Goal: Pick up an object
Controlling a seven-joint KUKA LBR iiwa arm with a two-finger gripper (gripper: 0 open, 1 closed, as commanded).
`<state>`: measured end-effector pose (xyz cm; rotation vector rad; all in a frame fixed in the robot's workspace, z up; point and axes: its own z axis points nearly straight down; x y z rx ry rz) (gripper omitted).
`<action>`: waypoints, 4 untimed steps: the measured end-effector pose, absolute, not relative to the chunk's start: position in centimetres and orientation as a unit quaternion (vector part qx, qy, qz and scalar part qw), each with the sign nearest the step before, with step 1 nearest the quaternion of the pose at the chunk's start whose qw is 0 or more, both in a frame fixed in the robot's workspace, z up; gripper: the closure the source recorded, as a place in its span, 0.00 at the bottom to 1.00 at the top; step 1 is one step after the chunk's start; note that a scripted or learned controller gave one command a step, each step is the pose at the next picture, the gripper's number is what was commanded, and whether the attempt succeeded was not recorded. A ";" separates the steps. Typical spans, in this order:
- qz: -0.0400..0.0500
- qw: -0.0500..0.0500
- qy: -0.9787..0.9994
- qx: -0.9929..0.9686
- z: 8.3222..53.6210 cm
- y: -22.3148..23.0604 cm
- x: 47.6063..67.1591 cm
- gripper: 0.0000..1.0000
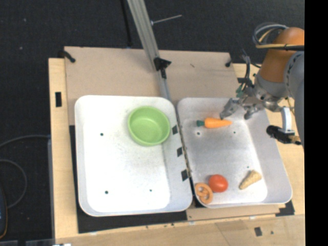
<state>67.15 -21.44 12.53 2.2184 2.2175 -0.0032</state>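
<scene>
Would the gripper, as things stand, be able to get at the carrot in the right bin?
Probably yes. The gripper hangs just above the carrot's right end, and the carrot lies alone on the right bin floor, with the other items near the bin's front edge.

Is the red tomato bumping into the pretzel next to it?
Touching, it seems. In the camera view the tomato and the pretzel meet edge to edge in the right bin, with no white showing between them.

The carrot (215, 123) lies near the top of the right bin (230, 152). The gripper (237, 108) hangs just beside the carrot's right end. A red tomato (218, 183), a pretzel (203, 192) and a tan wedge (250, 179) sit far below the carrot. A green bowl (148, 126) sits to its left, in the left bin (102, 158).
</scene>
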 end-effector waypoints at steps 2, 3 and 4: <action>0.003 0.004 0.708 0.706 20.1 -21.9 68.0 1.00; 0.001 0.001 0.708 0.706 21.9 -21.9 68.1 1.00; 0.000 0.001 0.708 0.706 21.3 -17.1 66.4 1.00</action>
